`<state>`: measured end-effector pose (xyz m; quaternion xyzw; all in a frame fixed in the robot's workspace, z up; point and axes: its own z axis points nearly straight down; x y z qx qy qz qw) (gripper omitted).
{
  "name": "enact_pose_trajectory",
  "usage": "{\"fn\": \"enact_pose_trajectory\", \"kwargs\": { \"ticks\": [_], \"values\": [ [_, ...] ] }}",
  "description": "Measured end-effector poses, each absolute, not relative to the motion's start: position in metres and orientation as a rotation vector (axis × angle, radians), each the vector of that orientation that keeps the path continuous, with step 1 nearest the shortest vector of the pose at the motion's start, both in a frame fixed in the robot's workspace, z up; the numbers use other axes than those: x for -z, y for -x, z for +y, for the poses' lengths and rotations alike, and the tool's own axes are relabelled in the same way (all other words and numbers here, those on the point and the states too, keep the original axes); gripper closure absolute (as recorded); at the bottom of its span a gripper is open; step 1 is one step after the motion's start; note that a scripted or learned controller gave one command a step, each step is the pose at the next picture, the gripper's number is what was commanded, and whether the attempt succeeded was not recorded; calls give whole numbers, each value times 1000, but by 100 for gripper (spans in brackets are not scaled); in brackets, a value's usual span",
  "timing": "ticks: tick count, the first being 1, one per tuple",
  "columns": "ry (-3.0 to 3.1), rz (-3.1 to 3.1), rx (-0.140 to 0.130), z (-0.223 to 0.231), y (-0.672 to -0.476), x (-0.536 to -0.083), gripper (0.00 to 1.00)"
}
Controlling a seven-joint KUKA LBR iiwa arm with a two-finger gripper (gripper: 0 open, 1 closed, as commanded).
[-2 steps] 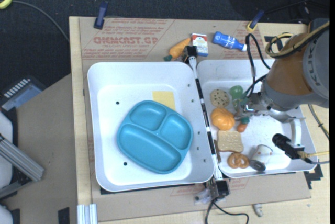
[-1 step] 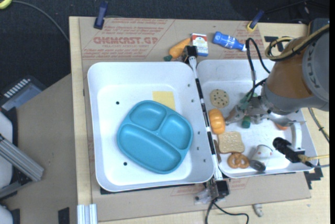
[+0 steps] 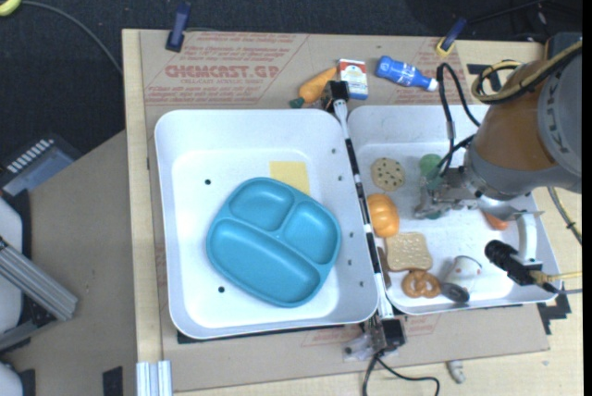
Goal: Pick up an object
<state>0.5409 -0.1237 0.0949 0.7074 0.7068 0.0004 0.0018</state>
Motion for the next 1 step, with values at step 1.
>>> {"fn": "enact_pose_trajectory", "kwargs": {
  "ticks": [1],
  "values": [
    [-2220, 2218, -1, -124, -541, -95, 0]
  ]
}}
